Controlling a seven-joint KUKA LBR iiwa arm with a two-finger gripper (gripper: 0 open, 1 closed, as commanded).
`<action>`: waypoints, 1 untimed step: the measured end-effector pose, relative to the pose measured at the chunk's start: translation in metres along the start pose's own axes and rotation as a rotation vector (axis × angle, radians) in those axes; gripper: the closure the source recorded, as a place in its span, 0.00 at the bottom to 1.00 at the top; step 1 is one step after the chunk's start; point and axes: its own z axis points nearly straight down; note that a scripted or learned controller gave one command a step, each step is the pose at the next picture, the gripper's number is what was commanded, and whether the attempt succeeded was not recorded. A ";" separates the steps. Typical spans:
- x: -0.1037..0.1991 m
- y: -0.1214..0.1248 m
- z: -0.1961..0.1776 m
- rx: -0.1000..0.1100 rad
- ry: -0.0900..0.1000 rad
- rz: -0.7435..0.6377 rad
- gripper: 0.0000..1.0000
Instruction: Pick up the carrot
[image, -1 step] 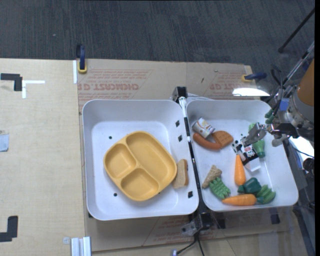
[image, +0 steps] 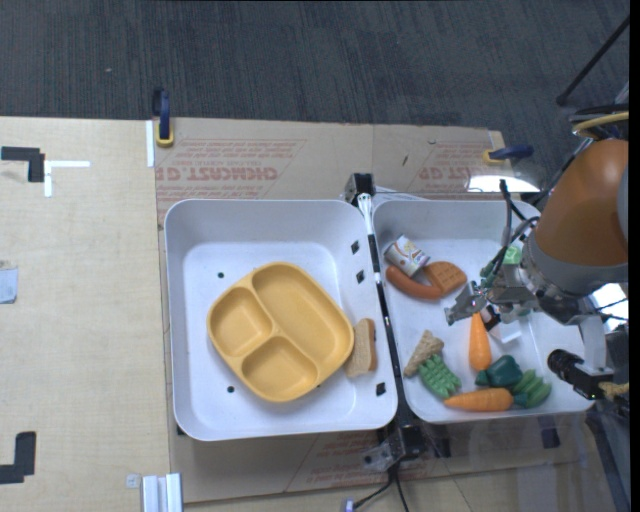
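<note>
Lying nearest me along the right bin's (image: 440, 212) front edge is one carrot (image: 478, 401). A second, upright carrot (image: 480, 345) is sitting just under my gripper (image: 478, 305), which I'm hanging over it, presumably lining up a grasp. Whether the pincer is released or clenched, I cannot tell.

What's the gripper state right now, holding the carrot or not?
Gripper: sits right above the upright carrot in the right bin; open or closed cannot be told.
</note>
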 end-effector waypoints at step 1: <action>-0.012 0.005 0.064 -0.003 0.000 0.040 0.00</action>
